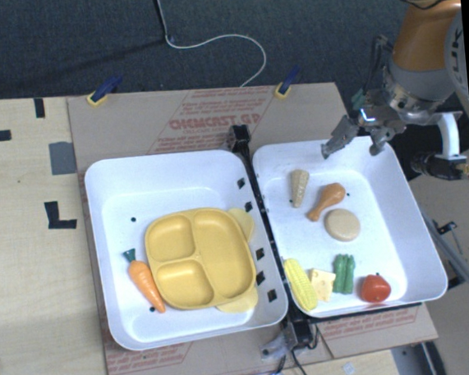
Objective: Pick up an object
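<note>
Pincer (354, 145) hangs spread above-right of corn cone (300, 186).

Red print on cardboard sheet (204, 124) under bins, upside down, not legible.

Tray (200, 256) in left bin (106, 182) — carrot (145, 283) beside it, tomato (374, 288) in right bin's (414, 206) near corner

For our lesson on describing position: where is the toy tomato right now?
In the camera view, the toy tomato sits in the near right corner of the right bin, just right of the green vegetable and below the tan round piece.
</note>
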Available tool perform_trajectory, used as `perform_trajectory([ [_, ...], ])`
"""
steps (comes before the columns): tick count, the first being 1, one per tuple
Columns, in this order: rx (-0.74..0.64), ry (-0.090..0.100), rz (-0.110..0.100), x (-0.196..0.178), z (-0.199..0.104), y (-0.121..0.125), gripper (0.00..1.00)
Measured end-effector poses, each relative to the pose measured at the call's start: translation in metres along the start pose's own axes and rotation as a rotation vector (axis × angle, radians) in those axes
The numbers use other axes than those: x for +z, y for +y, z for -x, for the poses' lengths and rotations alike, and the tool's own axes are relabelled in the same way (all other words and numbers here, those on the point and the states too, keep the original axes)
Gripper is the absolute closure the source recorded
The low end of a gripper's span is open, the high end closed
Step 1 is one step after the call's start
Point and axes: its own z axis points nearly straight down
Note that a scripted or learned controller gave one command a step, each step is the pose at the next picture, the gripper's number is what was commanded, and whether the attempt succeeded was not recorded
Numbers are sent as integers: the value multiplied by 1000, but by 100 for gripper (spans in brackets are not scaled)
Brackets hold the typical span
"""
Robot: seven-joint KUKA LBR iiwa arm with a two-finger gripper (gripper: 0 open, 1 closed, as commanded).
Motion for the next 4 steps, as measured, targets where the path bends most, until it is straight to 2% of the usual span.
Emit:
perform_trajectory([
  [1,-3,-2,13,-9,0,2,0],
  [3,-3,-1,7,112,-16,-6,0],
  [4,-5,-7,25,158,-16,-2,0],
])
